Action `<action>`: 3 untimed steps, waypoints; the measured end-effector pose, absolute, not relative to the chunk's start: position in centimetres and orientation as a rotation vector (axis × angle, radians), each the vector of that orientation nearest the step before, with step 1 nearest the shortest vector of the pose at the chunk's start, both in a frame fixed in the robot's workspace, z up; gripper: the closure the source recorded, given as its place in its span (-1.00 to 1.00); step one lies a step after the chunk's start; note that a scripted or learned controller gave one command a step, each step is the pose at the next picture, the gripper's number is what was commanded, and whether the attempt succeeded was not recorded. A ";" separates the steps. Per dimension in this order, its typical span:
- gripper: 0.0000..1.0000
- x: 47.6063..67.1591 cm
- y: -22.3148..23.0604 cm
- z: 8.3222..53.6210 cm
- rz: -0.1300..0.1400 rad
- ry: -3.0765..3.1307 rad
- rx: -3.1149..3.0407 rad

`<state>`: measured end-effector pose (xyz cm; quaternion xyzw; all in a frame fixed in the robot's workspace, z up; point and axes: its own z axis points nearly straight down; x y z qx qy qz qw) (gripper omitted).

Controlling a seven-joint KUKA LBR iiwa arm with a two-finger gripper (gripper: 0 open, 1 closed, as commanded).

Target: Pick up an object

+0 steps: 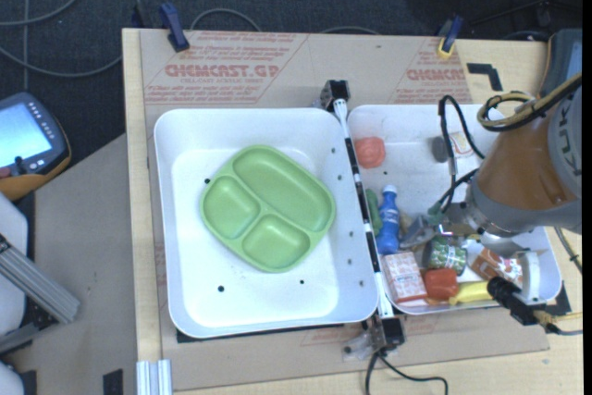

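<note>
gripper (442, 234) down in right bin (407, 127), can't tell jaw state, hidden under the wrist. blue bottle (388, 219) just left of it, pink box (404, 277) and red item (441, 284) below it.

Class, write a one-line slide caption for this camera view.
KUKA arm reaching into the cluttered right bin while a green divided plate sits in the left bin.

A single fixed camera looks down at a slant from above the bench (277, 60), far enough to take in both white bins (176, 199); the arm (527, 171) enters from the right.
</note>
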<state>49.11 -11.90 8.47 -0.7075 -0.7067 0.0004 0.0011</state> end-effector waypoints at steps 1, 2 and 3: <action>1.00 49.2 -11.9 9.4 -0.002 -2.220 -2.224; 1.00 52.8 -2.6 19.0 -0.018 -2.240 -2.212; 1.00 56.3 0.6 20.0 -0.004 -2.230 -2.217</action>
